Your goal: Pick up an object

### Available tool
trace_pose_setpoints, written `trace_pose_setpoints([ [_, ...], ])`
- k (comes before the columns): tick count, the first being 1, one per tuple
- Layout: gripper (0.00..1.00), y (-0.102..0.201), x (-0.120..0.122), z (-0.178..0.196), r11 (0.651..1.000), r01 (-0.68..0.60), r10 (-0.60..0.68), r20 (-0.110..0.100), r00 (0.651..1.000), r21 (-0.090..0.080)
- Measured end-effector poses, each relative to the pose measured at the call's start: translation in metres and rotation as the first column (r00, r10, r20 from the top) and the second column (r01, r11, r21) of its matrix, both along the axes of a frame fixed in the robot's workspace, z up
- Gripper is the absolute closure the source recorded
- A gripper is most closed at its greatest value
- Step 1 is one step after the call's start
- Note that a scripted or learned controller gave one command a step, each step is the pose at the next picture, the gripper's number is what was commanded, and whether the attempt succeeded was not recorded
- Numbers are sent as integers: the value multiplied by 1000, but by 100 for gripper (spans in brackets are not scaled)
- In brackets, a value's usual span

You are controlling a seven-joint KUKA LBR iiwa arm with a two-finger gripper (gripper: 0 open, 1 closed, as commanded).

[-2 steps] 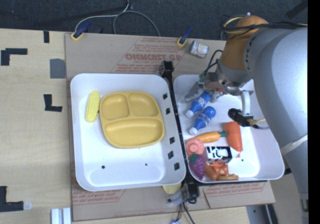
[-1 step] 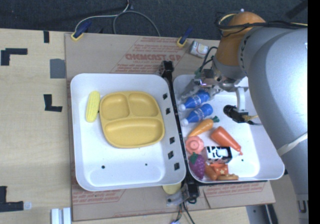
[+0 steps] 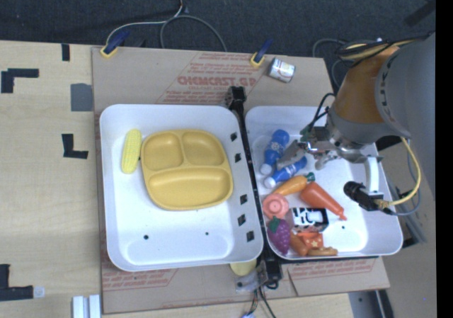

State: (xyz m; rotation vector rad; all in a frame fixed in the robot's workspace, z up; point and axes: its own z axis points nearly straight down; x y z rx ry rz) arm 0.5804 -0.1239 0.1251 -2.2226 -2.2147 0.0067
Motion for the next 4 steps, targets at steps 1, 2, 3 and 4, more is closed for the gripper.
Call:
trace_pose_setpoints([
  [1, 0, 12, -36, -41, 1000, -4, 4, 12, 1000, -4],
  [2, 0, 16, 30, -39, 1000, -6, 6, 10, 1000, -3],
  [3, 0, 26, 64, -40, 1000, -2, 2, 7, 1000, -5],
  [4, 0, 20, 82, -41, 1000, -4, 4, -40, 999, 13],
])
